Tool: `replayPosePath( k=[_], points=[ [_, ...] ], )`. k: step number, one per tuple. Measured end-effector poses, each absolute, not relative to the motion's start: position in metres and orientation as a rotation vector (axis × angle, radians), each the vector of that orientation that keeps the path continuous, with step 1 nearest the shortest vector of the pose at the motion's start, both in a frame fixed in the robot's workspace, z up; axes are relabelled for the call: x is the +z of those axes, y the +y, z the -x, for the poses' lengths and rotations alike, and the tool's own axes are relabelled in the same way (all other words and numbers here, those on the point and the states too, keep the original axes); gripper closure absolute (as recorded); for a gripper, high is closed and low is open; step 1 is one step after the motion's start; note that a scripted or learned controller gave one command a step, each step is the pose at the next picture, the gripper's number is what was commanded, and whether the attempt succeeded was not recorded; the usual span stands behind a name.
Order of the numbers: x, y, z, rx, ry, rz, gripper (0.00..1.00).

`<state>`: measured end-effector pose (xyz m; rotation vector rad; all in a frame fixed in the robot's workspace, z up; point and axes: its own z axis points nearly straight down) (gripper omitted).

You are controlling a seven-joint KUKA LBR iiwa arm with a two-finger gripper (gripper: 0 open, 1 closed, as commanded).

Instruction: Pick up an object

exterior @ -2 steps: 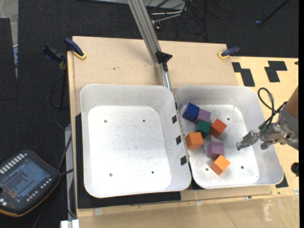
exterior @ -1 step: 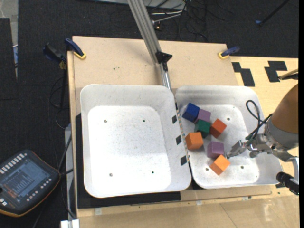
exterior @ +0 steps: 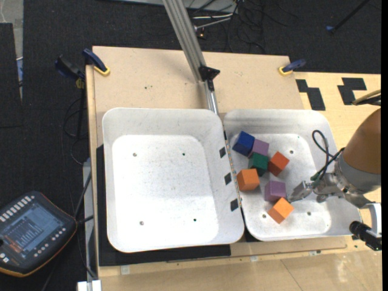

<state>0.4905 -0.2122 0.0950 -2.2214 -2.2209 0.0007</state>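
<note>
Seven small blocks are clustered in the right bin [exterior: 315, 223], right of centre in the frame, within reach. The gripper [exterior: 301, 191] is lowered beside the lower purple block [exterior: 274, 190] and above the nearest orange block [exterior: 281, 210]; whether its jaws are apart cannot be told, and nothing is seen between them.

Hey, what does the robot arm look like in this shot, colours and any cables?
The arm comes in from the right with a broad orange band over a grey section. Dark cables loop off its wrist, one with a green stretch. The gripper is pale grey metal and slim. A black and white fitting hangs below.
</note>
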Motion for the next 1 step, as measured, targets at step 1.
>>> replayPosePath(
  k=[1],
  points=[
    [0.106, -0.2122, -0.4916, -0.002, -2.224, 2.223, 1.0]
  ],
)
